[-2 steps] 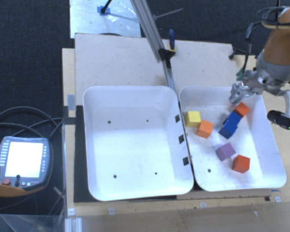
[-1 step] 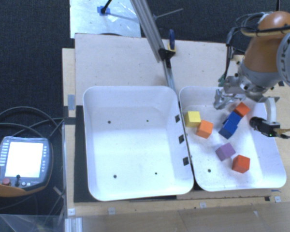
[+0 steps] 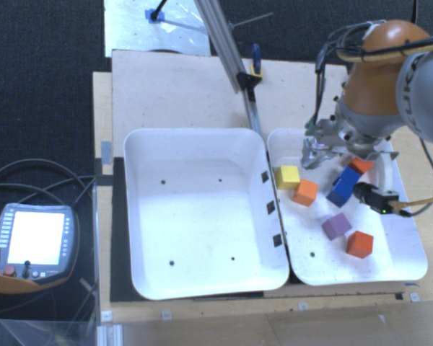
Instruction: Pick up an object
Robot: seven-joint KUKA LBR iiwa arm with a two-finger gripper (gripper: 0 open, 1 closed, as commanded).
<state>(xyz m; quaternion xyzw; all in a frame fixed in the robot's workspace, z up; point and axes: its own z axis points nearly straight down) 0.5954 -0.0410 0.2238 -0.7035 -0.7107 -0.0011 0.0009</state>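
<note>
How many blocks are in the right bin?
6: yellow block near the divider, orange block beside it, blue block, orange-red block partly under the arm, purple block, red block. The arm may hide more.

Bright, even overhead light; glare on white bins (image 3: 202, 150); slightly soft.

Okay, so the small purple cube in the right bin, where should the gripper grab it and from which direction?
Grip the small purple cube across two opposite flat side faces, coming straight down from above. It lies flat on the floor of the right white bin, turned at an angle to the walls, so rotate the fingers to match. The red-orange cube sits close at its lower right, so probably close across the other faces.
</note>
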